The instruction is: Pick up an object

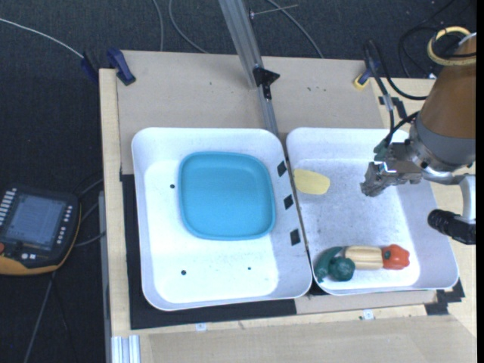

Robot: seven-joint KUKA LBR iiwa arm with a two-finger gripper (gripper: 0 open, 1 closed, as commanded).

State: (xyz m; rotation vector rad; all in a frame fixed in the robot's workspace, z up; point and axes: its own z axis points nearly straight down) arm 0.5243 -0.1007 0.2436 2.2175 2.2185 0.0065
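In the right bin a pale yellow flat piece lies near the left wall. Along the front wall lie a dark green lump, a tan roll-shaped object and a red tomato-like piece, all touching in a row. My gripper hangs over the bin's upper right part, to the right of the yellow piece and well behind the front row. Nothing shows between its fingertips.
The left bin holds a blue square plate. A metal pole slants down to the divider between the bins. Cables lie on the dark floor, and a handheld pendant sits at the far left.
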